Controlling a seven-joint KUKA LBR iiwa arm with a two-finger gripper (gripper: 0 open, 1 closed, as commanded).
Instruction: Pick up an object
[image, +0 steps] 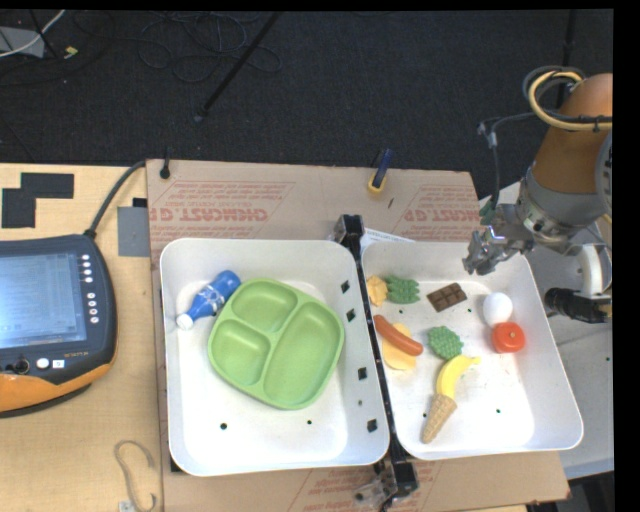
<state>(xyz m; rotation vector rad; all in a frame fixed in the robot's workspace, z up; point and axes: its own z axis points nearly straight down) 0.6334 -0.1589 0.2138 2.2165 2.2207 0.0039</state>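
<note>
The end effector (482, 252) hovers over the right bin's (560, 400) far edge; its opening can't be told. Cardboard covers the surface (260, 205).

Arm (568, 170): grey metal body, orange band above wrist, pale cable loop coiled near orange section. Gripper (480, 256): small, dark grey metal, thin black cable alongside.

Toy foods lie loose in the right bin (560, 420): banana (453, 375), tomato (508, 338), egg (497, 307), chocolate (446, 296).
</note>
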